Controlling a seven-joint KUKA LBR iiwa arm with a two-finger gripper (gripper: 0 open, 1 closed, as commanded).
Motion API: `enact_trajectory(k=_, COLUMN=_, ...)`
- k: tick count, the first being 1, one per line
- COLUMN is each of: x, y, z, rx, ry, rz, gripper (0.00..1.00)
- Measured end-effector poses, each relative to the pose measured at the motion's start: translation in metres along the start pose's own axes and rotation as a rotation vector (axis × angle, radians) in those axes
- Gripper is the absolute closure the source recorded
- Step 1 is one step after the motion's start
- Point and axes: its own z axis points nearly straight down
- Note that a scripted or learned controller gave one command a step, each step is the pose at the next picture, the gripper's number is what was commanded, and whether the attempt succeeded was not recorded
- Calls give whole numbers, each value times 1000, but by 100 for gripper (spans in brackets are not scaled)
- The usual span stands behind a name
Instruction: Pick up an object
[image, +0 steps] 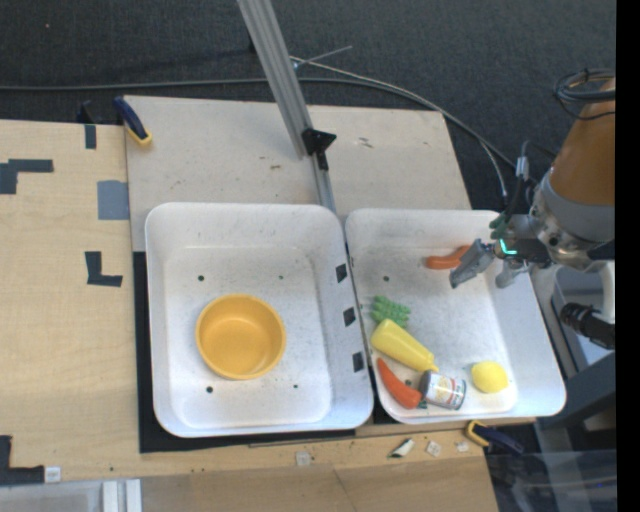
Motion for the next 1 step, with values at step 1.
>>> enact_trajectory(k=1, x=0, y=1, z=-2, rx=-5, ry=-1, rz=0, gripper=0)
